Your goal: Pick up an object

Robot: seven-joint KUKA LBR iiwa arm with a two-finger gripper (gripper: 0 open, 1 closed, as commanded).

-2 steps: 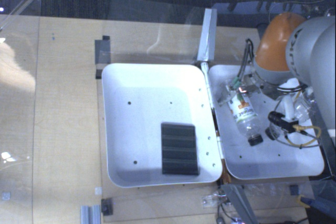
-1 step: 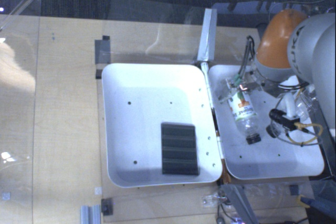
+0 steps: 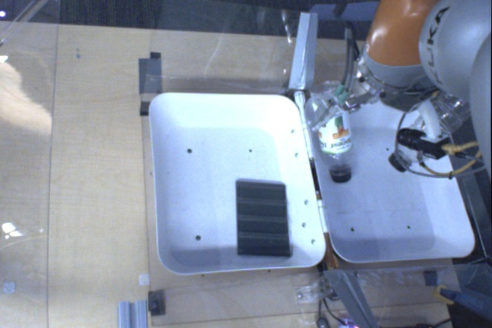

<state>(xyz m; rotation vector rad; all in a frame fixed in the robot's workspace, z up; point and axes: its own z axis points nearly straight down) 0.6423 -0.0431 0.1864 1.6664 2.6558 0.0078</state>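
Right bin (image 3: 400,226): one clear plastic bottle (image 3: 335,136) with an orange-and-green label and dark cap, lying at the far left corner, cap toward the near side. Gripper (image 3: 347,98): at the bottle's far end, seemingly touching it; the spread of the jaws cannot be told, hidden under the wrist. Left bin (image 3: 192,165): one black ribbed block (image 3: 263,217), flat, near the near right corner.
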